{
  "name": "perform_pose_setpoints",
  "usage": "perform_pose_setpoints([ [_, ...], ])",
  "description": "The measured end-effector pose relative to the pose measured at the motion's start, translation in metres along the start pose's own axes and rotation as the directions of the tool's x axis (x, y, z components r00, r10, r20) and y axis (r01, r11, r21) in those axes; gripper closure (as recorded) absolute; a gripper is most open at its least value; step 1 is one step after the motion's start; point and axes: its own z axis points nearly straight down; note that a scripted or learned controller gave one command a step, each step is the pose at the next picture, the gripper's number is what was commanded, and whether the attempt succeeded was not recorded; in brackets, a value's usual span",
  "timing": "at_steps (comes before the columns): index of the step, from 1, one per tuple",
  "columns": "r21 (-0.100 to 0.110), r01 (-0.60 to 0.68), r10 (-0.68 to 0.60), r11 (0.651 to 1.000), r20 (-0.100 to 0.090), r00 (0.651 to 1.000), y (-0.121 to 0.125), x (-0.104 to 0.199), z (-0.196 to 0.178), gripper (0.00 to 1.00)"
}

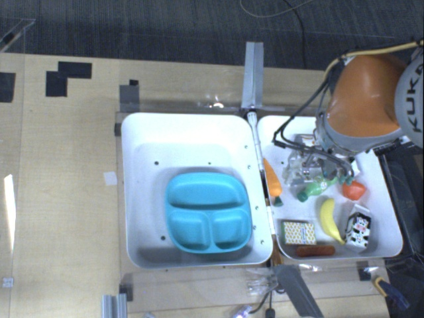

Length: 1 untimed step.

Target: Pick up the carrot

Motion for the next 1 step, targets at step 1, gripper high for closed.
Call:
perform_pose_setpoints([
  [1, 0.001, 0.116, -0.116, 0.993, 0.001, 0.993, 0.0048, 0.0036, -0.0419, 1.00],
])
